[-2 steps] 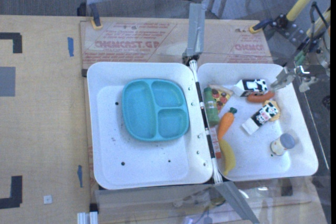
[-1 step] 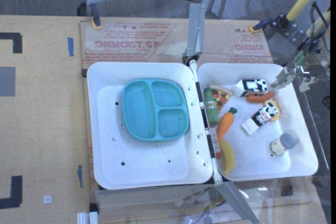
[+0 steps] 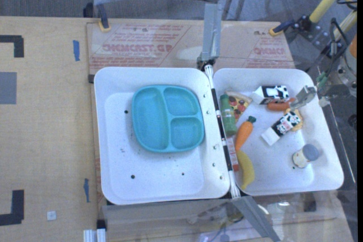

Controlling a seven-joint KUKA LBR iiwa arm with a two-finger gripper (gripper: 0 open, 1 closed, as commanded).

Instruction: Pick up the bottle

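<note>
one fixed overhead camera, slanted down on both white bins (image 3: 113, 178)

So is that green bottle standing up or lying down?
Lying down: the green bottle rests on its side along the right bin's left wall, above the carrot.

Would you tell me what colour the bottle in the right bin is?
Green; the bottle lies along the right bin's left wall, clearest in the camera view.

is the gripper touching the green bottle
Apart. The camera view shows the gripper at the right bin's far right edge, with bare white floor and toys between it and the bottle by the divider.
</note>
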